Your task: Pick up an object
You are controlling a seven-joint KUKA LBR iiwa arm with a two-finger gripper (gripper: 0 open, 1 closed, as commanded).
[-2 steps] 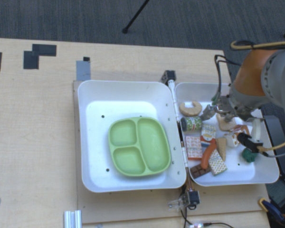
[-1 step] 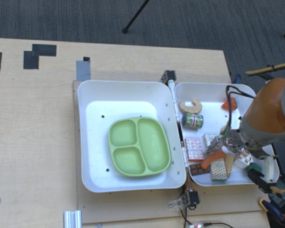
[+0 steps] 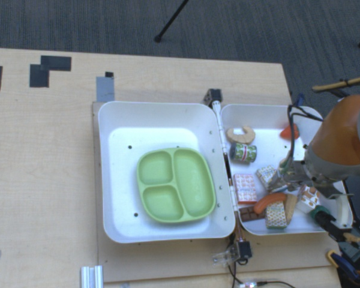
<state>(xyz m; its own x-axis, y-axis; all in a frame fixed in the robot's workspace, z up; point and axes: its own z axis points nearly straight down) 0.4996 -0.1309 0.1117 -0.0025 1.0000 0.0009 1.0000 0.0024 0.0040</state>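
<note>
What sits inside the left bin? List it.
The left bin holds a green divided plate with three compartments, nothing visible in them. The bin floor under the plate is covered, so unseen.

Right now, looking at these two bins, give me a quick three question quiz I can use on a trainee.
1. True or false: the green divided plate lies in the left bin of the camera view.
2. Multiple choice: where is the gripper? A, over the green plate. B, down among the clutter in the right bin. C, above the bare bench.
3. Fill in: the small green can lies just below the ___ roll of tape.

Key: 1 true. 2 B. 3 tan.
</note>
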